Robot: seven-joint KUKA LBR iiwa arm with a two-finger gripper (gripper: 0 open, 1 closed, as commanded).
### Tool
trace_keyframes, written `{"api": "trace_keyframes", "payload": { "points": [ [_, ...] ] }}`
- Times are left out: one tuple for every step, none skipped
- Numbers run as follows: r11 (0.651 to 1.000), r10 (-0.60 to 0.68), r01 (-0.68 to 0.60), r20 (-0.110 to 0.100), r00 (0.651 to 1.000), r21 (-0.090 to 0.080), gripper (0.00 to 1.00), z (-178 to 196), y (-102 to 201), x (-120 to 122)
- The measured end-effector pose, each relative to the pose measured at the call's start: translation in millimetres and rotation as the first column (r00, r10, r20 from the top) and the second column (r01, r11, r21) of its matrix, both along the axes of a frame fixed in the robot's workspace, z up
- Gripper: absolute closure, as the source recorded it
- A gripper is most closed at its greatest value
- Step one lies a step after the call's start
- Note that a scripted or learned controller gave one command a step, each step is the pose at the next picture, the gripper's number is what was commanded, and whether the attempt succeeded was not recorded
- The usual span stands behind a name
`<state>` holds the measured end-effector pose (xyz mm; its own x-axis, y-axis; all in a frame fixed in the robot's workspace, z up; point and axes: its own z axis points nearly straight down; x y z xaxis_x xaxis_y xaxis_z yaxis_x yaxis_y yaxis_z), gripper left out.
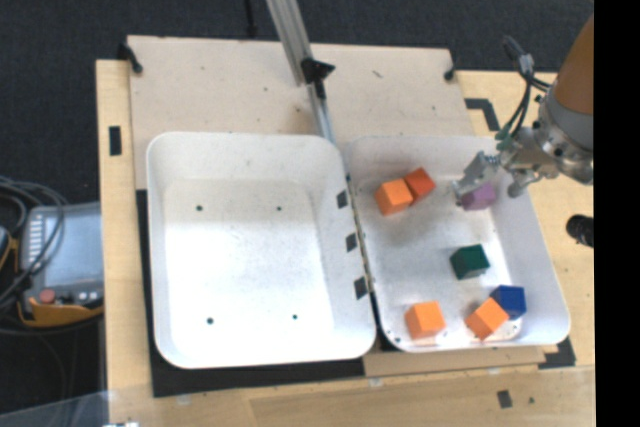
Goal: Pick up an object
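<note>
A: Which piece is it going for?

B: I'd judge the purple block (481, 197), in the upper right part of the right-hand bin (400, 255); the gripper (490, 173) sits right at it, touching or just above, and the view is too coarse to settle which.

A: Is it gripped?

B: I cannot tell; the fingers blur into the block and the bin floor, so whether they are spread or pressed together is beyond this view.

A: How would the block handle?

B: It looks like a small rigid cube, probably light foam or wood; stiff enough to take a firm pinch, not fragile, with flat faces that should not slip much; I'd take it across two opposite side faces, low and centred, so it doesn't twist out.

A: And the arm?

B: It reaches in from the right, orange band (575, 75) high at the edge, wrist bent down and leftward over the bin's right wall; the two orange blocks (404, 190) lie nearby to the left, the green block (469, 261) below, both apart from the gripper.
</note>
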<state>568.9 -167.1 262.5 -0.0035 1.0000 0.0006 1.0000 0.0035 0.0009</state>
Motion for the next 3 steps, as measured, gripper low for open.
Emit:
{"api": "trace_keyframes", "payload": {
  "points": [
    [1.000,-0.001,0.001,0.000,1.000,0.001,0.00,-0.1,0.1,0.1],
    [1.000,-0.006,0.006,-0.006,1.000,-0.003,0.00,-59.7,-3.2,6.7],
    [1.000,-0.007,0.007,-0.004,1.000,-0.003,0.00,-107.9,-10.0,14.1]
  ]
}}
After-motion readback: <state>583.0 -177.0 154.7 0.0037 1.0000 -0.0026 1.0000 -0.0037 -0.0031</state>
